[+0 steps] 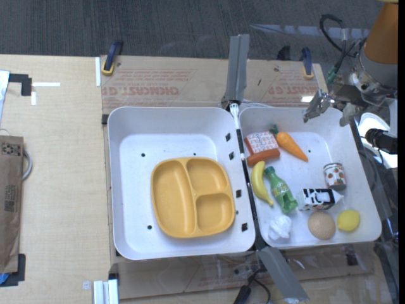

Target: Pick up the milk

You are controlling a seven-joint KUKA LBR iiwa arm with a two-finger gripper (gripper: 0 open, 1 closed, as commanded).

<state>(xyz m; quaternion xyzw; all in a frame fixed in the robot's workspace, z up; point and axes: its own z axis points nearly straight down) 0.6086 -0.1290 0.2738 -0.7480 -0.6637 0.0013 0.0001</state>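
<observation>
Grey gripper [331, 108]: above far right corner of right bin [373, 201], fingers spread, pinching nothing.
Milk [318, 198]: lying in right bin, near front, between green bottle [280, 189] and yellow lemon [348, 220], just above egg [321, 225].
Left bin [126, 189]: yellow divided plate [193, 196].

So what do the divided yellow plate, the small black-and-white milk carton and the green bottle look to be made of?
The divided yellow plate looks like moulded plastic, matte to satin: even colour, rounded compartment ridges. The small black-and-white milk carton could be printed card or plastic toy food; too small to tell. The green bottle looks like glossy, perhaps translucent plastic, with bright highlights along its body.
</observation>
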